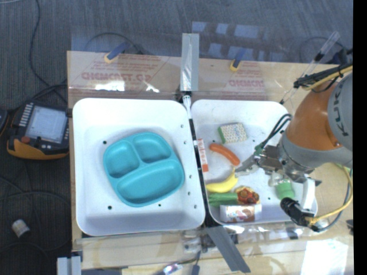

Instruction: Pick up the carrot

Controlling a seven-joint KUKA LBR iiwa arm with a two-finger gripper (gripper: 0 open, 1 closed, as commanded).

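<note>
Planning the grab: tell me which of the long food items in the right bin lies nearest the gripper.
The orange carrot. Its lower end lies just left of the gripper; the yellow banana and green cucumber lie further down.

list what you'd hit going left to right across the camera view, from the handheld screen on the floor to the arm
handheld screen → blue divided plate in the left bin → carrot in the right bin → gripper → arm

Bench [132,67] w/ 2 white bins side by side, left bin [86,171], right bin [258,110], cardboard sheet along back edge
</note>
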